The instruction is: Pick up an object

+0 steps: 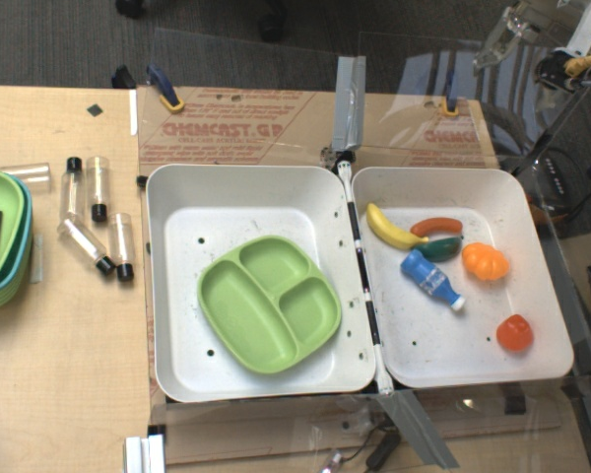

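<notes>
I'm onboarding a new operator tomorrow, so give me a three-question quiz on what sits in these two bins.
1. True or false: the green divided plastic plate lies in the left white bin.
2. Which toy lies nearest the right white bin's front right corner? A) yellow plastic banana B) small red round fruit C) blue plastic bottle with a white cap
3. Fill in: the orange round fruit lies to the ____ of the blue bottle in the camera view.

Key: 1 true; 2 B; 3 right.
</notes>
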Controlling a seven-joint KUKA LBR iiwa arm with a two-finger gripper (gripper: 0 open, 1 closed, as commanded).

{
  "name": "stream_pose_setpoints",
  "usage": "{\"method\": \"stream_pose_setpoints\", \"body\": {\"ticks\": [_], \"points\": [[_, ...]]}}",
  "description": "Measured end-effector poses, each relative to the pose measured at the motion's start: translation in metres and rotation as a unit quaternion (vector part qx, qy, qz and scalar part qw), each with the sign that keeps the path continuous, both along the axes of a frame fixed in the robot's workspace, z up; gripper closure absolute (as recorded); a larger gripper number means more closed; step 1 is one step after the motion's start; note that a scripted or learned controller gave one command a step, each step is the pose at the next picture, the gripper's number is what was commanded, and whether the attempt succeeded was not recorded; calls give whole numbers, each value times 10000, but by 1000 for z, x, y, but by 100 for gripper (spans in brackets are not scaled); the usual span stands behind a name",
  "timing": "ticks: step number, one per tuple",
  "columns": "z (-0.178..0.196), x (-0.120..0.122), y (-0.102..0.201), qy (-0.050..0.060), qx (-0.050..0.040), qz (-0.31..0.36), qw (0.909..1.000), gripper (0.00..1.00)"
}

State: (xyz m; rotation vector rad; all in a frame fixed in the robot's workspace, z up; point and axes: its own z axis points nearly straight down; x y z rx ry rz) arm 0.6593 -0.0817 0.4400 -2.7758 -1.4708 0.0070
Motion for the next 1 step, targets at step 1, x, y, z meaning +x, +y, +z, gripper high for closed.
{"method": "stream_pose_setpoints", "body": {"ticks": [1], "points": [[-47,-1,70,7,-8,-2738,9618,0]]}}
